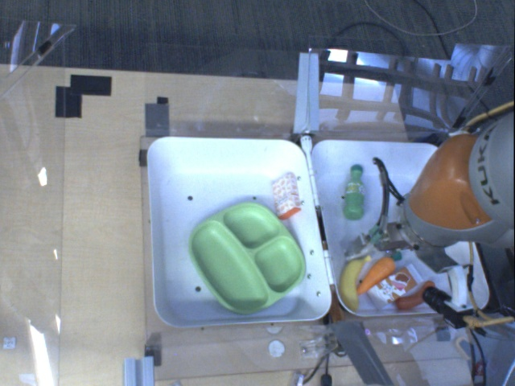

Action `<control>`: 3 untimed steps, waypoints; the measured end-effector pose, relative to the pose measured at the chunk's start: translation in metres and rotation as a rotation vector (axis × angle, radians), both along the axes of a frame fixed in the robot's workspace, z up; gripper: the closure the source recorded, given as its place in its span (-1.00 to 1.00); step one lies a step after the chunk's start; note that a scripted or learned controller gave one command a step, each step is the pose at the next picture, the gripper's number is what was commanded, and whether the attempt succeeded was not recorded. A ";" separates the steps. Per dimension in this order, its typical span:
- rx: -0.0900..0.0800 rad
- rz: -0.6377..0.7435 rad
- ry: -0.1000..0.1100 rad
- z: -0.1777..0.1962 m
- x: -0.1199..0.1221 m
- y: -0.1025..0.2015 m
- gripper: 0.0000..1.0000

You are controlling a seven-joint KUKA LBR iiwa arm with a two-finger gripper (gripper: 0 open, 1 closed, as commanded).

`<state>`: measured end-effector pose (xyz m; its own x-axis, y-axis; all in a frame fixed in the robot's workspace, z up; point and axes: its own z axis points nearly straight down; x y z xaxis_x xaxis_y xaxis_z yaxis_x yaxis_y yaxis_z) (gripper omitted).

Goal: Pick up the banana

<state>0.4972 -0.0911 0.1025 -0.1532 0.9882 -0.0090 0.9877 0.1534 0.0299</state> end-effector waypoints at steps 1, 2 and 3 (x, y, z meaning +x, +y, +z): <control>-0.009 0.495 0.016 -0.012 -0.004 -0.006 -1.00; -0.014 0.494 0.002 0.001 0.001 -0.006 1.00; -0.014 0.494 0.003 0.001 0.000 -0.006 -1.00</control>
<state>0.4976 -0.0967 0.1035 -0.6037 0.7970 -0.0203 0.7967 0.6040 0.0220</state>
